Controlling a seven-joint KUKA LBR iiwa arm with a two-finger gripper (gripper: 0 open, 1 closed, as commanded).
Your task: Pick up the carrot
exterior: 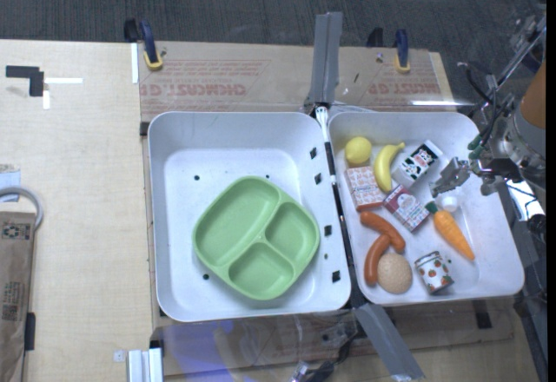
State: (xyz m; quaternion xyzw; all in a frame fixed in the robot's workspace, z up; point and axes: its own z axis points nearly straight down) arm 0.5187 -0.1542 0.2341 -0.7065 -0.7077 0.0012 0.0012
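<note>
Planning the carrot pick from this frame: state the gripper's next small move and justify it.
Probably a short shift toward the view's bottom, then a descent. The gripper hangs just above the leafy end of the carrot, which lies slanted in the right bin, so its orange body sits a little past the fingertips. A small can and a red carton lie close by, so keep the approach narrow.

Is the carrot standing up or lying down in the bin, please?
Lying down. The carrot rests flat on the floor of the right bin, its green top toward the gripper and its tip pointing to the bin's lower right.
</note>
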